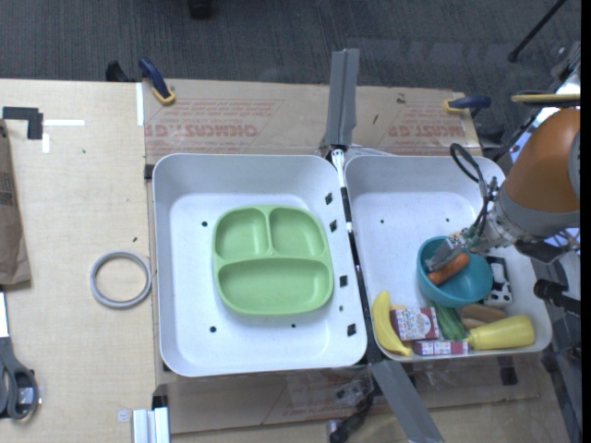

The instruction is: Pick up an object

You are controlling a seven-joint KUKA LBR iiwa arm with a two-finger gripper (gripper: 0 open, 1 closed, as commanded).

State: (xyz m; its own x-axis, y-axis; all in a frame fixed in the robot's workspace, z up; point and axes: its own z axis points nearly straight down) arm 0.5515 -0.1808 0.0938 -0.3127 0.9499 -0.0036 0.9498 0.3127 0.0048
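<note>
My gripper (464, 241) hangs over the far rim of a blue bowl (457, 282) in the right bin (406, 201). An orange, carrot-like piece (449, 266) lies in the bowl just below the gripper tip; whether they touch is unclear. In front of the bowl lie a banana (386, 325), a red and white box (417, 329), a green piece (451, 321), a tan piece (482, 313) and a yellow bottle (503, 332). A black and white item (500, 284) sits right of the bowl.
The left bin (185, 247) holds a green divided plate (272, 259). A divider wall (343, 238) runs between the bins. On the bench at left lie a grey tape ring (121, 278) and scissors (17, 388). The arm's orange band (549, 160) is above the right bin's edge.
</note>
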